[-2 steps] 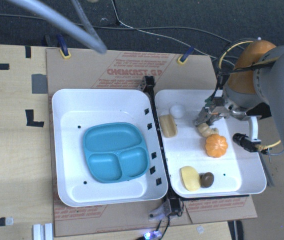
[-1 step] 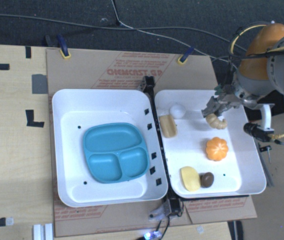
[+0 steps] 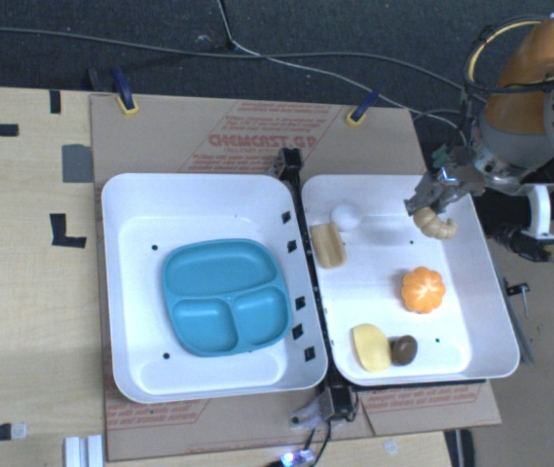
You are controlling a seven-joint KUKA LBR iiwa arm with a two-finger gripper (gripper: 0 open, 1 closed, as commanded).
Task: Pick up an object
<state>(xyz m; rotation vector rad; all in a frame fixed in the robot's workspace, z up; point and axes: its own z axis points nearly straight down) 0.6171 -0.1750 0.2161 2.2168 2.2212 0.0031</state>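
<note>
The jaws [image 3: 432,205] sit at the right bin's [image 3: 486,290] upper right, touching a tan object [image 3: 441,226]; their spread I cannot tell. Cardboard [image 3: 257,136] lettering is illegible.

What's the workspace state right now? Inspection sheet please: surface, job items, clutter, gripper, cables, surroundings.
Surface: two white bins, left bin and right bin, on a cardboard sheet.
Job's things: right bin holds an orange, yellow piece, dark brown piece, tan block, white ball, beige lumpy piece.
Clutter: blue divided plate in left bin.
Grippers: gripper right above the beige piece; grip unclear.
Cables: black cable behind.
Surroundings: blue-yellow clamps.
</note>
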